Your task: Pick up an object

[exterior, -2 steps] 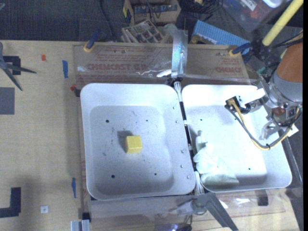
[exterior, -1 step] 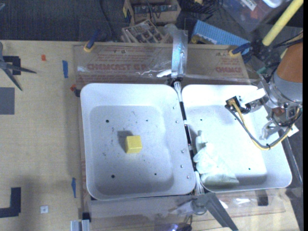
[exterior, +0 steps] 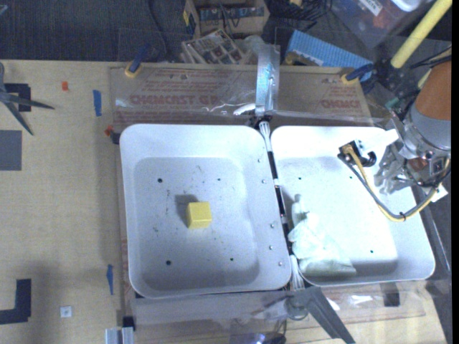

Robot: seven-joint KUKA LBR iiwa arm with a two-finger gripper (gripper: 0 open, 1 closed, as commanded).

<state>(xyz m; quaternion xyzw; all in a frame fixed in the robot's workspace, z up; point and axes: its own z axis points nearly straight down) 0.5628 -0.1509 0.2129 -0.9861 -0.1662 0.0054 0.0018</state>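
- A yellow block (exterior: 199, 214) is lying near the middle of the left bin (exterior: 143, 156), well apart from the arm.
- The pincer (exterior: 393, 174) is hovering over the right bin (exterior: 323, 145), near its right edge; whether it is open or closed cannot be told.
- A crumpled white cloth (exterior: 315, 246) is sitting in the right bin's near left corner.

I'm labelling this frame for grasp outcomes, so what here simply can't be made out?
- Tool: open or shut unclear; cables and brackets clutter it in the camera view.
- Arm: cut off by the right edge.
- White crumpled thing in the right bin: blends into the bin, identity unclear.
- Yellow block in the left bin: too small for detail.
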